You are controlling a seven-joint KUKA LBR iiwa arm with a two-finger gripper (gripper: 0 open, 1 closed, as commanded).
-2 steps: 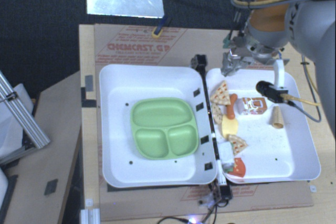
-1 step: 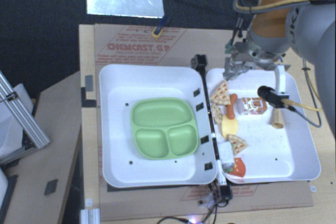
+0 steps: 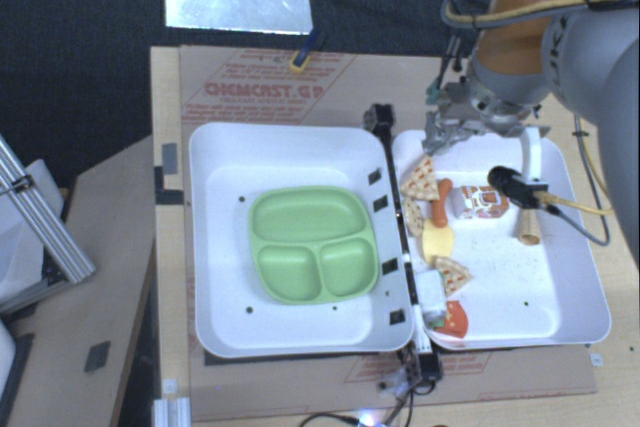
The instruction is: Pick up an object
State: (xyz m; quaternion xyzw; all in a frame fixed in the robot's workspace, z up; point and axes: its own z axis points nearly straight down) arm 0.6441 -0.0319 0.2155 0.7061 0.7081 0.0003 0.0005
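White right bin [image 3: 570, 245] holds the candidates, all lying on its floor: a pizza slice [image 3: 418, 179] at the inner edge; an orange sausage [image 3: 441, 201] just beside it; a small white carton [image 3: 479, 203]; a yellow cheese wedge [image 3: 436, 241]; a second pizza slice [image 3: 452, 272]; a red tomato piece [image 3: 453, 319] near the front corner; a tan cone [image 3: 528, 233] toward the right. Gripper [image 3: 441, 139] sits over the bin's back left corner, just behind the first pizza slice; open or closed, cannot tell from this angle; nothing seen in its grasp. Left bin [image 3: 220, 175] carries a green divided plate [image 3: 313, 245], well apart from the arm. Judgement: pick not made; approach looks nearly done; descent, closing and lift are all left to do.
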